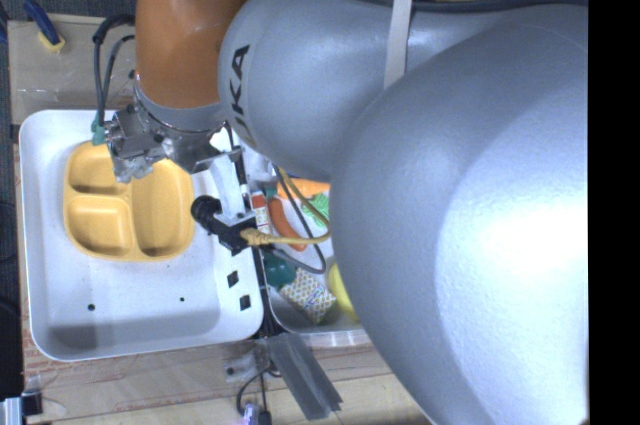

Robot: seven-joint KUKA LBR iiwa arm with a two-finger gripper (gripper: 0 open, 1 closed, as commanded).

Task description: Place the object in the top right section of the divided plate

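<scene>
Nearest the camera, below the divided plate (130,218), the left bin (130,341) has a broad stretch of bare white floor running from the plate's near edge to the bin's rounded near rim. This is the widest open room in view. To the plate's left only a narrow white strip parts it from the bin's wall, and on the plate's right a somewhat wider strip reaches the wall shared with the right bin (300,325). Right of the plate, in the gap under the arm (450,213), that second bin shows a patterned packet (305,293), a yellow thing (342,291), and farther back a green piece (318,208) and an orange piece (312,189). Which of these is the object to be placed cannot be told. The yellow plate lies flat in the far left part of its bin, its compartments bare where they show. The pincer (133,163) hangs over the plate's far edge, about where the ridge between compartments meets the rim, and it covers that spot. Whether it is open, closed or gripping anything cannot be told. Above it the wrist points straight down, the orange band (175,23) stands just beyond the plate's far side, and the grey body sweeps off to the plate's right, hiding most of the right bin. Beyond the plate, past the bin's far rim, the wooden surface (60,63) carries a small blue thing (42,21) near its far left corner.
</scene>
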